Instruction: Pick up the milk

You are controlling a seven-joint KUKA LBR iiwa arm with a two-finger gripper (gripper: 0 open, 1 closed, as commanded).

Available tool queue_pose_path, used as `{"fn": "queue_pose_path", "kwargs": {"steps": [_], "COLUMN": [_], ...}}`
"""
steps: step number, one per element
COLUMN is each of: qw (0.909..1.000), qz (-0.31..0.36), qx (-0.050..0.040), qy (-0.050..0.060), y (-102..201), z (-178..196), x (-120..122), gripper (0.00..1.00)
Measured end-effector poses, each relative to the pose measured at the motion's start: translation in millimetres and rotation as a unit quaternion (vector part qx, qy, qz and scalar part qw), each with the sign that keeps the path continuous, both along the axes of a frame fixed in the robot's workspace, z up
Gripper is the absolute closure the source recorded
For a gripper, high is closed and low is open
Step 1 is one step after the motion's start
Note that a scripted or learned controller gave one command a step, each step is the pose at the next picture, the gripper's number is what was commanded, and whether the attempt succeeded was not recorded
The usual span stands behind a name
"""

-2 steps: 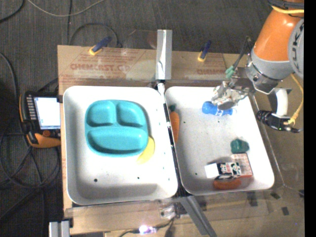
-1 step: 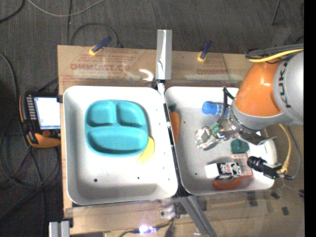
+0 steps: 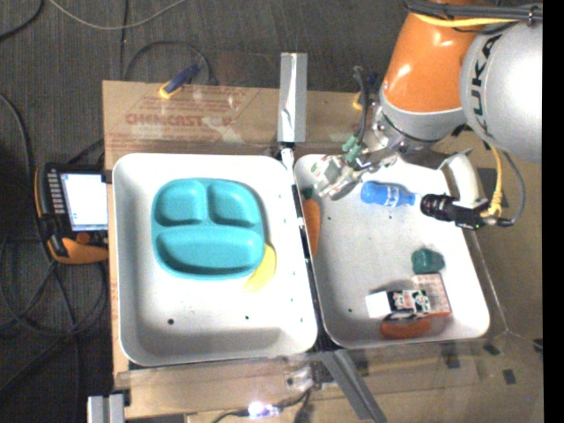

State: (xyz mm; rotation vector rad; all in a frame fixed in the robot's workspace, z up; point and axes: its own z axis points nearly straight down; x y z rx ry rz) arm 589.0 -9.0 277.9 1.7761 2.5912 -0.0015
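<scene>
Fingers of the gripper [image 3: 333,176] are too blurred to tell whether they are parted or closed. They hover over the far left corner of the right bin [image 3: 467,324], the arm [image 3: 458,51] reaching in from the right. One milk carton [image 3: 410,301] lies on its side near the front of that bin, touching one orange thing [image 3: 405,327]. One blue bottle [image 3: 386,194] and one green thing [image 3: 427,259] lie apart. Left bin [image 3: 132,324] holds one teal tray [image 3: 210,227] and one banana [image 3: 263,271].

Bench [image 3: 176,113]: brown board top, bearing two shallow white bins side by side, the left bin [image 3: 132,324] and the right bin [image 3: 352,324], touching.
</scene>
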Motion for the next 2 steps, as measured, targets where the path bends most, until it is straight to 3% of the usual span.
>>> {"fn": "queue_pose_path", "kwargs": {"steps": [1,2], "qw": [1.0000,1.0000], "qz": [0.008,0.010], "qx": [0.0005,0.0004], "qy": [0.002,0.001], "y": [35,3], "z": [-77,-73], "x": [-89,-78], "gripper": [1.00,1.00]}}
